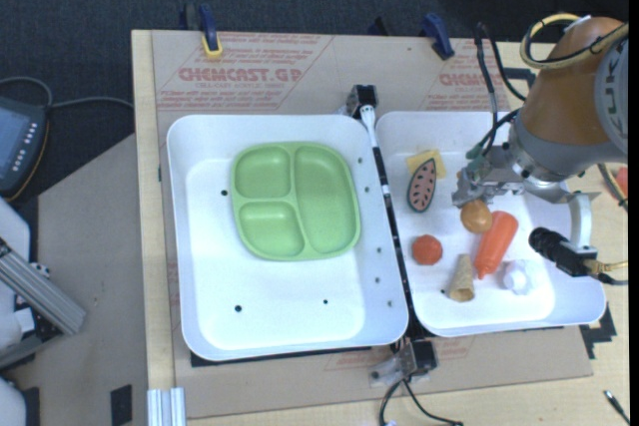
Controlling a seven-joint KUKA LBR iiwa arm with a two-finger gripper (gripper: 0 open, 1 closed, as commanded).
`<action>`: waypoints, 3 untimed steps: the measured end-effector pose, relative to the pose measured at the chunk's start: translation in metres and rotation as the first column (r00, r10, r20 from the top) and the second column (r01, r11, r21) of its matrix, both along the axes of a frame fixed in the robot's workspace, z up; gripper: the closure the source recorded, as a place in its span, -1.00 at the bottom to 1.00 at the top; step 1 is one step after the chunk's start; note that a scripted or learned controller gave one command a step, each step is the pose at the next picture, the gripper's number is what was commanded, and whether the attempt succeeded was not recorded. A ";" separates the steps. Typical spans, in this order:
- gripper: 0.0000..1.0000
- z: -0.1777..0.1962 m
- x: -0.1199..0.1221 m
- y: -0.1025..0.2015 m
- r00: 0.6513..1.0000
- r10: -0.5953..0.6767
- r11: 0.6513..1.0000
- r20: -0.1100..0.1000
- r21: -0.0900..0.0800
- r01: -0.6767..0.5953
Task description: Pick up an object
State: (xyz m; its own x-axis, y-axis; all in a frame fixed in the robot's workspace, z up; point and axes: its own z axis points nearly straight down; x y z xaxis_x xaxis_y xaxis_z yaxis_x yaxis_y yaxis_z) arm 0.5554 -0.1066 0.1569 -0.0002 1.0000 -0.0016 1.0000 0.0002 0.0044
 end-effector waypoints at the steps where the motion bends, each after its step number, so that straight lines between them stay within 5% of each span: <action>1: 1.00 0.053 0.012 -0.001 1.000 0.001 1.000 0.003 0.000 -0.001; 2: 1.00 0.069 0.013 -0.001 1.000 0.001 1.000 0.000 0.000 -0.001; 3: 1.00 0.069 0.037 0.049 1.000 0.005 1.000 -0.001 0.002 -0.005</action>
State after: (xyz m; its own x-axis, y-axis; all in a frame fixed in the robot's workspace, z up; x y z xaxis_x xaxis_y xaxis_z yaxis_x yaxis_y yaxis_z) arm 0.5922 -0.0574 0.2256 -0.0048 1.0000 0.0000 1.0000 0.0048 0.0036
